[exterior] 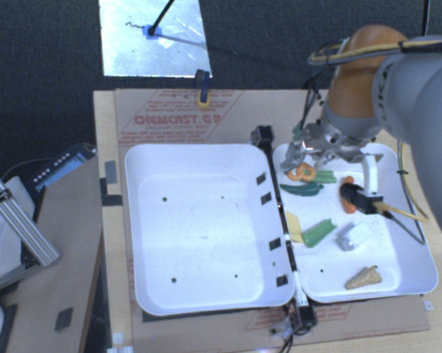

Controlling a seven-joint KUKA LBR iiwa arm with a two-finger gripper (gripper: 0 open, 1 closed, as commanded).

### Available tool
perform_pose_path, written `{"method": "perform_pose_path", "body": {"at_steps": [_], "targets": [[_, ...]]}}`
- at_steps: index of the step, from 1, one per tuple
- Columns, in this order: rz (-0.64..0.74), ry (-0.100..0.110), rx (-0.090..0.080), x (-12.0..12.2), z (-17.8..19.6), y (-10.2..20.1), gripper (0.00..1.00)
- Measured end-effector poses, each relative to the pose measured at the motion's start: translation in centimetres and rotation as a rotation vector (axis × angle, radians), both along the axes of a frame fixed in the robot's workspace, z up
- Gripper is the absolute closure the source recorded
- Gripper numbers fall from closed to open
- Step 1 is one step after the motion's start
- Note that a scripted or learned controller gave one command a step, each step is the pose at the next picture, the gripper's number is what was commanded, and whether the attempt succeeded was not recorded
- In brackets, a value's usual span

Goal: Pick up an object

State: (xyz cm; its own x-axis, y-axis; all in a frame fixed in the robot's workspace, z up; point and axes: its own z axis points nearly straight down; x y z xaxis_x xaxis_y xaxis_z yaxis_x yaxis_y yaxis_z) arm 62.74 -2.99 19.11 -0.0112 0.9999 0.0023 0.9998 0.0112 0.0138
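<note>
Tan wedge (363, 277), grey block (346, 240), green stick (318, 232)

1. A single fixed camera looks down on the bench (167, 108) from above, at a slant.
2. It faces the two white bins: the left bin (201, 231) sits mid-frame, the right bin (408, 266) near the right edge.
3. It stands far enough back to take in both bins, the bench's far edge and dark floor beyond.
4. The arm (415, 90) enters from the upper right, large and close to the lens.
</note>
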Motion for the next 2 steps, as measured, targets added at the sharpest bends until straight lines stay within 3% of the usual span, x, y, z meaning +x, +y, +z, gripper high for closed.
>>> {"method": "perform_pose_path", "body": {"at_steps": [1, 2], "targets": [[-0.002, 0.018, 0.001, -6.9, -0.7, 5.7, 1.00], [-0.003, 0.003, 0.001, -8.2, 8.8, 8.3, 1.00]]}}
